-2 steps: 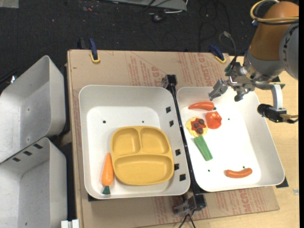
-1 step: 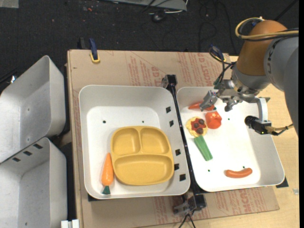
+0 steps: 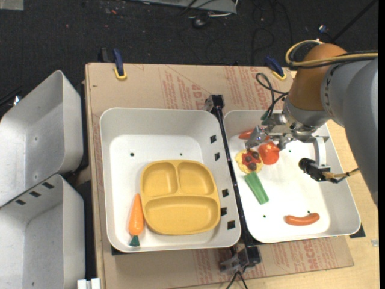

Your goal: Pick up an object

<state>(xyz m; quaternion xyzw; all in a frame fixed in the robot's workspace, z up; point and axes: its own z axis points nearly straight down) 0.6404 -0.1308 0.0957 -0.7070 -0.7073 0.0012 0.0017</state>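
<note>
Over the right bin (image 3: 337,221), pincer (image 3: 264,142) sits low by the red tomato (image 3: 270,154); can't tell its state. Tomato looks like light, hard, slick plastic and round, so grip across its middle.

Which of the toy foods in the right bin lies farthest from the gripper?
The sausage, lying alone near the right bin's front wall. The tomato and green piece sit closer to the gripper, near the bin's left side.
</note>
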